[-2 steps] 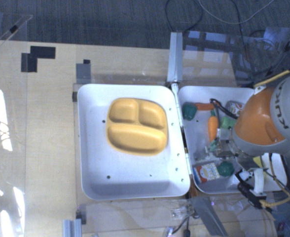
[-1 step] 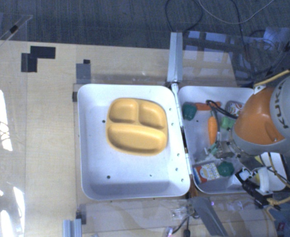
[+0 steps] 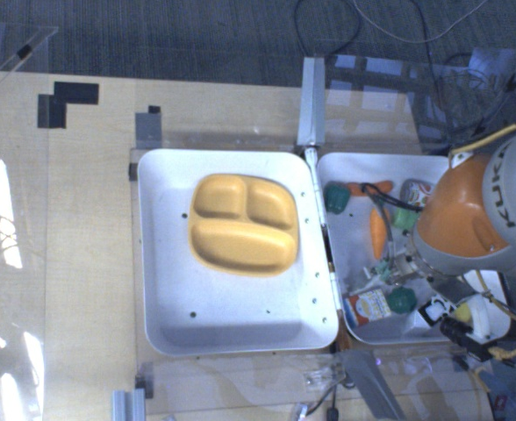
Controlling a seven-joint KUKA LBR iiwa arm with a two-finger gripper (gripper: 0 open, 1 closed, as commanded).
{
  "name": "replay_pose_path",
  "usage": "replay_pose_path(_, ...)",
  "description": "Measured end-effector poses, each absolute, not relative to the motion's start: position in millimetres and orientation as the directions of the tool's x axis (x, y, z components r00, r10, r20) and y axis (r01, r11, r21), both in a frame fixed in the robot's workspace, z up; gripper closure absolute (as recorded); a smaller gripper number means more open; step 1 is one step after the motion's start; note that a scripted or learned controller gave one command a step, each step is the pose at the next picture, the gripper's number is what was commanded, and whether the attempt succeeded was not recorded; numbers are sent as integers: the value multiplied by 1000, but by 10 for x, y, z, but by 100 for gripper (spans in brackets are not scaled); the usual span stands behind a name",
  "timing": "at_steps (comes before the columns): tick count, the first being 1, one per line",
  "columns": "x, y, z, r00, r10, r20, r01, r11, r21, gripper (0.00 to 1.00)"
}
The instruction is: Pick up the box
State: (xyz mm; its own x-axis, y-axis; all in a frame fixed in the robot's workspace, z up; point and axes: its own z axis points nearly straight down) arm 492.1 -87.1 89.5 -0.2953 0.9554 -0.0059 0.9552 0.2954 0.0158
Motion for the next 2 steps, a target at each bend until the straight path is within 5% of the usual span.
replay_pose_path(1,5126,-1150,1090,-335,942,-3,942,335,6,0)
replay_pose_path(2,4924,-546,1856,-309,951,-2,951,309,6,0)
